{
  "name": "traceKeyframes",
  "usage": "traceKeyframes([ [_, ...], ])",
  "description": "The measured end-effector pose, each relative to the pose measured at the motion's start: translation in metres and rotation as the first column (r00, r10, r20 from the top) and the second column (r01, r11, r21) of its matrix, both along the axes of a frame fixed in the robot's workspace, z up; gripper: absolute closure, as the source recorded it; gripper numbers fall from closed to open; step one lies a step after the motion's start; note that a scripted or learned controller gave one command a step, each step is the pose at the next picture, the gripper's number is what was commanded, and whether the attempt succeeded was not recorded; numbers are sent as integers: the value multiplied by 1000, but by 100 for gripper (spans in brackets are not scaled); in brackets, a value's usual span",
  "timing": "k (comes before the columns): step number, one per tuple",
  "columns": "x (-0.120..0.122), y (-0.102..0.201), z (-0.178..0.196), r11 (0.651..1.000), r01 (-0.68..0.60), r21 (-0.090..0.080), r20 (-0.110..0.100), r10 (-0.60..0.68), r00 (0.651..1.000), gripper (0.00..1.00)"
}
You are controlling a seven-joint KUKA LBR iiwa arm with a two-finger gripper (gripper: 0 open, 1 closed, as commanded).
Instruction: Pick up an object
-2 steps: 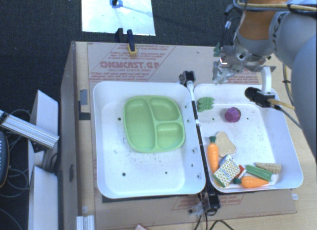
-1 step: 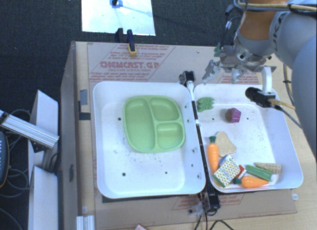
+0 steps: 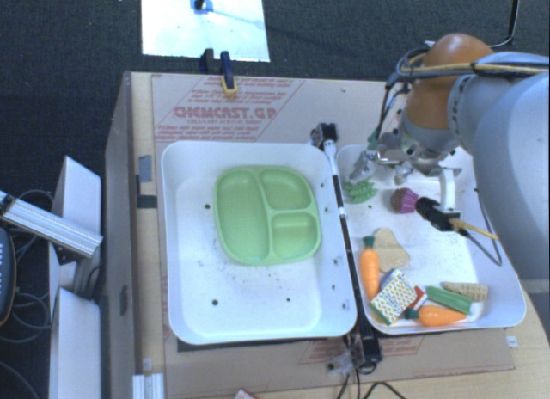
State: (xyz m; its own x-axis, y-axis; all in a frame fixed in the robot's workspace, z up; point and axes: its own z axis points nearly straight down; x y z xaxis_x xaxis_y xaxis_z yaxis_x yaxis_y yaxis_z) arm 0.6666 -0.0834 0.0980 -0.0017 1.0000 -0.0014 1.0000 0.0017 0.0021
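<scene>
Gripper (image 3: 368, 165) hangs low over far left corner of right bin (image 3: 507, 298), fingers apart, nothing seen between them. Green leafy toy (image 3: 360, 190) lies just below the fingertips; contact unclear. Purple piece (image 3: 403, 200) sits near, to its right. Carrot (image 3: 369, 272), tan slice (image 3: 391, 249), printed packet (image 3: 394, 296), second carrot (image 3: 441, 315) and cracker (image 3: 465, 289) cluster at near end. Left bin (image 3: 185, 242) bears green divided plate (image 3: 265, 214). Arm (image 3: 481, 105) enters from right.
</scene>
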Motion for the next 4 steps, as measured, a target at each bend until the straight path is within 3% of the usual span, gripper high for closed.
traceKeyframes([
  [1, 6, -102, -7, 1000, -1, 0, 11, 1, 1000, 0],
  [2, -85, -116, -7, 1000, 1, -1, 14, -1, 1000, 0],
  [3, -139, -87, -7, 1000, 4, -6, 19, -4, 1000, 0],
  [4, -175, -26, -9, 1000, 1, -3, 15, -1, 1000, 0],
])
